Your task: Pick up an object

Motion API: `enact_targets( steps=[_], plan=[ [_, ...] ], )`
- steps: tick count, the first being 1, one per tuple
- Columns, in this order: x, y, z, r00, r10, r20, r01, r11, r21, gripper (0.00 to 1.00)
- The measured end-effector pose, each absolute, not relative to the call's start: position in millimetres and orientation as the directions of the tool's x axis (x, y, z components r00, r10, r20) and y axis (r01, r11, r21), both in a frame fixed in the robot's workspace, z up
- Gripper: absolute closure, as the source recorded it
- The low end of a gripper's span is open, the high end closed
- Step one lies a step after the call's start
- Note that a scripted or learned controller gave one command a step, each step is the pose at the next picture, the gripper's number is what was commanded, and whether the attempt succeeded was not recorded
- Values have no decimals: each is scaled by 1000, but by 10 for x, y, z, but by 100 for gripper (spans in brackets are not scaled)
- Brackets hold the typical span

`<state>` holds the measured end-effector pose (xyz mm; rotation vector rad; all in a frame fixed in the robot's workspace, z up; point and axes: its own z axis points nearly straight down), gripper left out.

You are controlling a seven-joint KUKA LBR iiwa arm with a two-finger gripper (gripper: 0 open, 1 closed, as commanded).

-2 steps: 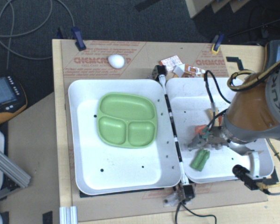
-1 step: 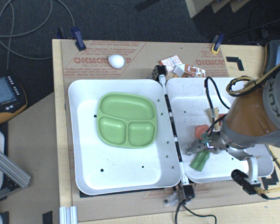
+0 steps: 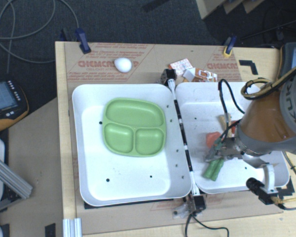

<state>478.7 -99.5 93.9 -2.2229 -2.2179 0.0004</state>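
where the arm reached in from the right of the camera view, the pincer hung low in the right bin, just above a green cylinder and beside a red object. whether it was apart or together, i could not tell. a good grasp likely meant centring over the cylinder, straddling its narrow width. the left bin held a green divided plate.

The divided plate fills the left bin's far half; its near half lies open, and the arm crowds the right bin
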Motion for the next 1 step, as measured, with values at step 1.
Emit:
enact_targets(
  steps=[1],
  plan=[
    [5261, -355, 1847, -1, 1000, 0, 1000, 1, 1, 100]
  ],
)
